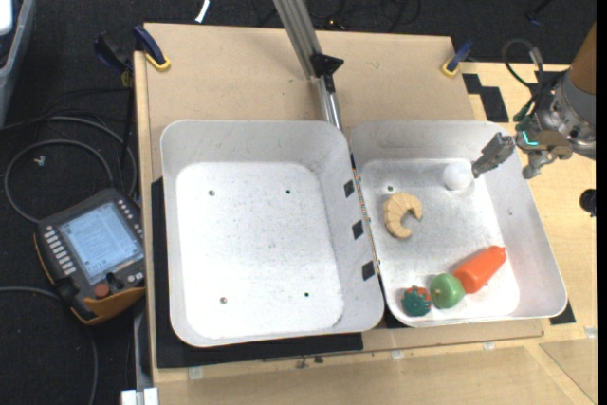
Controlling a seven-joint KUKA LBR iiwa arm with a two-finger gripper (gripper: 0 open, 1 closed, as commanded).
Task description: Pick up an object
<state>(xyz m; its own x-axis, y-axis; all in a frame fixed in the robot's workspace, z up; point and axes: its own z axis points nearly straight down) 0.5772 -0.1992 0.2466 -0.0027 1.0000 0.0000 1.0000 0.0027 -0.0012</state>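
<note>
While the arm reached in from the right edge of the view, the scene stood as follows, all places referred to the right bin [531,232].

Claw [512,156]: hung over the right bin's upper right rim; two fingers spread apart, nothing between them; one finger [492,153] pointed down-left toward the white ball.
White ball [458,175]: on the right bin's floor near its upper wall, just beside the lower fingertip; contact could not be told.
Croissant-shaped piece [403,213]: tan, left of the right bin's middle, apart from the other items.
Orange carrot-like piece [480,267]: lower right part of the right bin, tilted.
Green ball [447,291]: just beside the orange piece, toward the right bin's front wall.
Teal item [415,302]: at the front wall, just left of the green ball; shape too small to tell.
Left bin [180,156]: touching the right bin's left side.
Desk [237,76]: tan board beneath and behind the right bin.
Pendant [90,251]: on the floor, well left of the right bin.
</note>
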